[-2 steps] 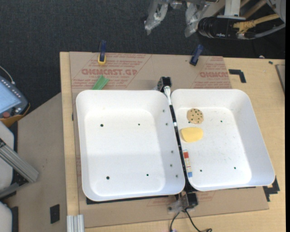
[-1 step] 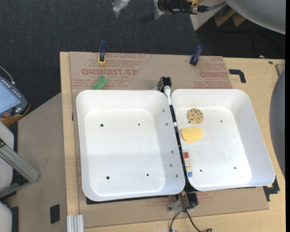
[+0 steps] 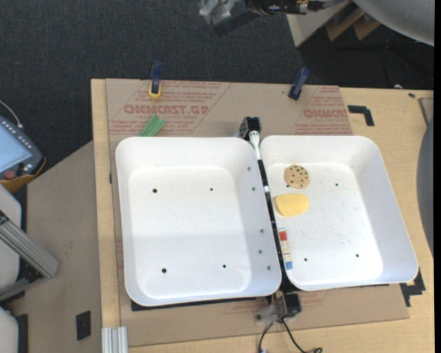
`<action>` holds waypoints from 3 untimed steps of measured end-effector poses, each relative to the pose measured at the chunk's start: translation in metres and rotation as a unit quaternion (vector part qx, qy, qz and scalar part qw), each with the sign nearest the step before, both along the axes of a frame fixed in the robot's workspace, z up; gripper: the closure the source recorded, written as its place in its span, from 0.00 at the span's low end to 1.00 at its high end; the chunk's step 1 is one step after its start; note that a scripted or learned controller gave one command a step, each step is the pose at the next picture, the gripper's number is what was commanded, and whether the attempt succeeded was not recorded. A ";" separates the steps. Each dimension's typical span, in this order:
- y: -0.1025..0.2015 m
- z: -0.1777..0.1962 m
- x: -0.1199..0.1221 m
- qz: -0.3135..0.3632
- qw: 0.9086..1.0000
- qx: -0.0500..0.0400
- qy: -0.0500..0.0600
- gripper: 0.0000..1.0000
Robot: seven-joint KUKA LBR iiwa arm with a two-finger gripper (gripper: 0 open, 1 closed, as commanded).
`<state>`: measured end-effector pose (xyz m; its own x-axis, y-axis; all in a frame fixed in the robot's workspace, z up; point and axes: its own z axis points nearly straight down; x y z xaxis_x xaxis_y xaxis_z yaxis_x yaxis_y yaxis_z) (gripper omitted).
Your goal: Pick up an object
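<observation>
Looking down, we see a speckled cookie (image 3: 297, 176) in the upper left part of the right bin (image 3: 386, 207), with a yellow piece (image 3: 291, 205) just below it. At the frame's top edge sits the gripper (image 3: 219, 10), too blurred for us to tell its jaws.

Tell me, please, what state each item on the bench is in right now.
cookie: lying flat in the right bin, untouched.
yellow piece: lying flat just below the cookie, apart from it.
marker: lying along the right bin's left wall.
</observation>
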<state>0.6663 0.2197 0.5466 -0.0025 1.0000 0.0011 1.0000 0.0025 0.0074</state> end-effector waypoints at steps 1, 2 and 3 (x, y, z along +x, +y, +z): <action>0.005 -0.012 -0.016 -0.001 1.000 -0.001 0.005 1.00; -0.006 -0.171 -0.001 -0.003 1.000 -0.003 0.012 1.00; 0.003 -0.105 -0.091 0.001 1.000 0.001 0.003 1.00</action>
<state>0.5753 0.2225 0.4418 -0.0051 1.0000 0.0036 1.0000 0.0051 0.0019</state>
